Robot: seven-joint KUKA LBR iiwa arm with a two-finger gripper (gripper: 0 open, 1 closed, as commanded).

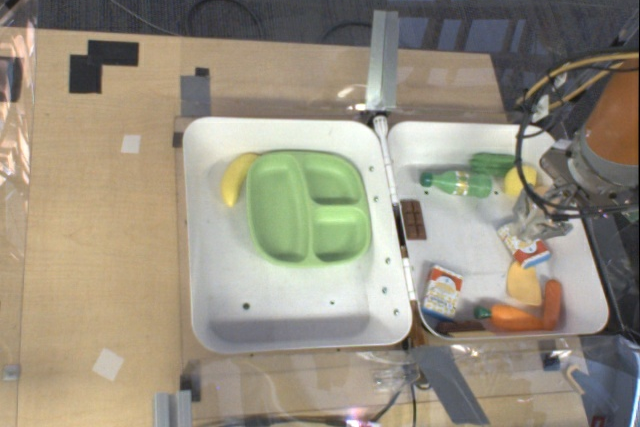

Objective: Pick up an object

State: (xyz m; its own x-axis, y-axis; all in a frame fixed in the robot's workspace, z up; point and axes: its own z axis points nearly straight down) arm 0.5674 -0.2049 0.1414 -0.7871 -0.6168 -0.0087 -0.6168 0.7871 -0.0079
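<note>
Camera view: my pincer [527, 227] sits low at the right bin's [470, 140] three o'clock, over clutter; grip state indeterminate.

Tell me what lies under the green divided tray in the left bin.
A banana pokes out from under the green tray's left edge. Its remaining part, and anything else beneath the tray, is covered.

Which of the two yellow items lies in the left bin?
The banana, beside the green plate. The lemon lies in the right bin, near the bottle.
</note>
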